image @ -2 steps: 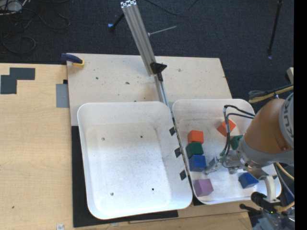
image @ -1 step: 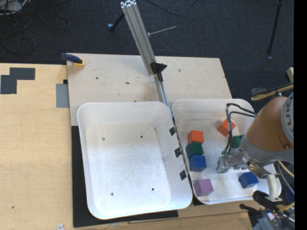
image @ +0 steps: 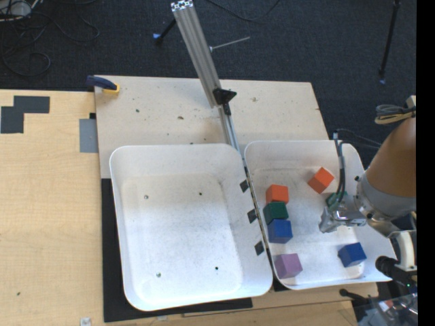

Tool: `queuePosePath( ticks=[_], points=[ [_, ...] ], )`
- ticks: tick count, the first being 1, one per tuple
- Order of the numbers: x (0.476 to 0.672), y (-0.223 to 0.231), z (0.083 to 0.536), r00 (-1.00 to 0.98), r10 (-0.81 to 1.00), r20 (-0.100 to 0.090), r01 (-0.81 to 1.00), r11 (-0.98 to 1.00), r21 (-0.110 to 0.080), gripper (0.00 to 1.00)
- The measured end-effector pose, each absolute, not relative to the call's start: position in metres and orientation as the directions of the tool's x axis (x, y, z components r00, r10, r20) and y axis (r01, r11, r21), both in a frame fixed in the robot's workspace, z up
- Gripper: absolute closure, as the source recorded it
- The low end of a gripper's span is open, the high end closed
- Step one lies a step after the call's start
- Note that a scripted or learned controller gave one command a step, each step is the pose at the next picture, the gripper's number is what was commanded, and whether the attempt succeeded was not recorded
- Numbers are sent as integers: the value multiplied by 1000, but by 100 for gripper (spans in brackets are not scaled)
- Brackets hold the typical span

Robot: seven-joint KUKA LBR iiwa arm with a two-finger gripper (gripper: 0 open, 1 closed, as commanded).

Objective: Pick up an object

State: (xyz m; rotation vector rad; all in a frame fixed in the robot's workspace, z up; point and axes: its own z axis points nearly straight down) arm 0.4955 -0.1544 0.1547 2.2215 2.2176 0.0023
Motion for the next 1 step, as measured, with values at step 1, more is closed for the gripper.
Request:
queuePosePath(
  ticks=[1],
  points=[
    [497, -155, 205, -2, 1000, -1, 1000, 2, 3, 100]
  ],
)
